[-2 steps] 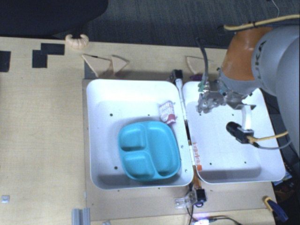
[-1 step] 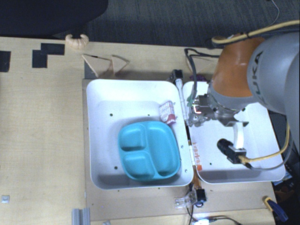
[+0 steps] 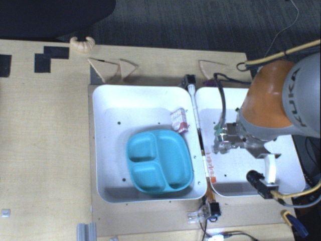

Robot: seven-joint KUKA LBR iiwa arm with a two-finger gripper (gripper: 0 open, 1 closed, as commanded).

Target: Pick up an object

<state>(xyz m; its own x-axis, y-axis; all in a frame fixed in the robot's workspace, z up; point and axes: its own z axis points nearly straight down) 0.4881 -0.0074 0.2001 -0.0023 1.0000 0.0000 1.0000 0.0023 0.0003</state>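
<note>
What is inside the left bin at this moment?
The left bin holds a blue divided plate with three compartments, and a small wrapped packet beside its upper right edge. Whatever lies beneath the plate is covered.
</note>
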